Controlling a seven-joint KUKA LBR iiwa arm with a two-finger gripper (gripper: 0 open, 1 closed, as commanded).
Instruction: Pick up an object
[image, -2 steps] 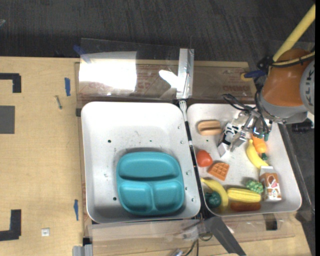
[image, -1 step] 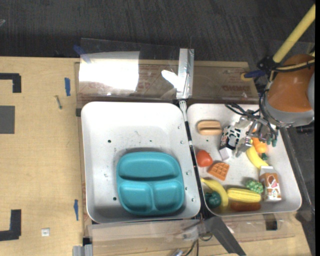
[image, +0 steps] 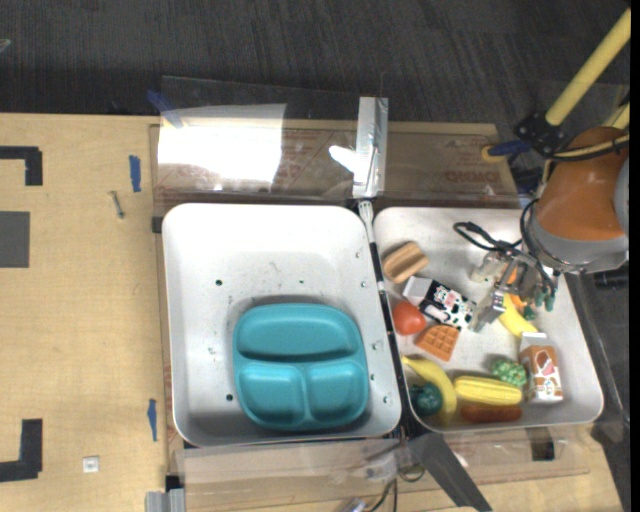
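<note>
Hand (image: 497, 296) sits low in the right bin (image: 585, 345), among toy foods; whether it grips anything cannot be told. Black-and-white carton (image: 446, 304) lies just left of it, yellow piece (image: 517, 322) just right. Teal divided tray (image: 299, 366) occupies the left bin (image: 200, 260).

Small toy foods (image: 470, 345) crowd the right white plastic bin (image: 590, 390), leaving narrow gaps, while the left white bin (image: 200, 250) offers open floor around a teal sectioned tray (image: 300, 365).
</note>
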